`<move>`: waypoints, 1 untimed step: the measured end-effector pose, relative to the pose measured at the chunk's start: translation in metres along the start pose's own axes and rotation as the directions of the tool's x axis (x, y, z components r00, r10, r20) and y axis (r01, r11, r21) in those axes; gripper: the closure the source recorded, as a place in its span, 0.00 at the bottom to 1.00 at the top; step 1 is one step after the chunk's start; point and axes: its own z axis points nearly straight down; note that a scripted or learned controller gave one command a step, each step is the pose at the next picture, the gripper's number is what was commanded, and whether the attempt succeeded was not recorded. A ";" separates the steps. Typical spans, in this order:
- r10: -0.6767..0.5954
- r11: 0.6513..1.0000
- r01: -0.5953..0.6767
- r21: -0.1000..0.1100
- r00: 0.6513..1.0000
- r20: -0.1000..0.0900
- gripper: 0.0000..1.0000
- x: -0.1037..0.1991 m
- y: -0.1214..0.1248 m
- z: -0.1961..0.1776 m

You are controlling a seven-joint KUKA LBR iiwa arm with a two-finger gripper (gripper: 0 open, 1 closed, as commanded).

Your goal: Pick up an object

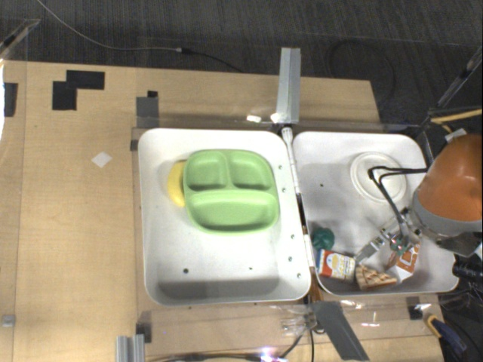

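My gripper (pixel 383 245) is low in the near part of the right bin (pixel 332 157), reaching in from the right under the arm's orange band (pixel 455 181). It hangs just above a brown waffle-like piece (pixel 375 278) and next to a small orange and white carton (pixel 337 265). An orange packet (pixel 408 259) lies right of the gripper, partly covered by the wrist. A teal object (pixel 322 239) rests to the gripper's left by the bin wall. I see nothing clearly held.
A white round lid or dish (pixel 375 178) lies at the back of the right bin, with a black cable crossing it. The left bin (pixel 219 277) holds a green divided plate (pixel 229 189) that covers part of a yellow object (pixel 175 183).
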 end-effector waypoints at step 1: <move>0.003 1.000 -0.003 -0.008 1.000 0.010 1.00 -0.003 0.003 -0.013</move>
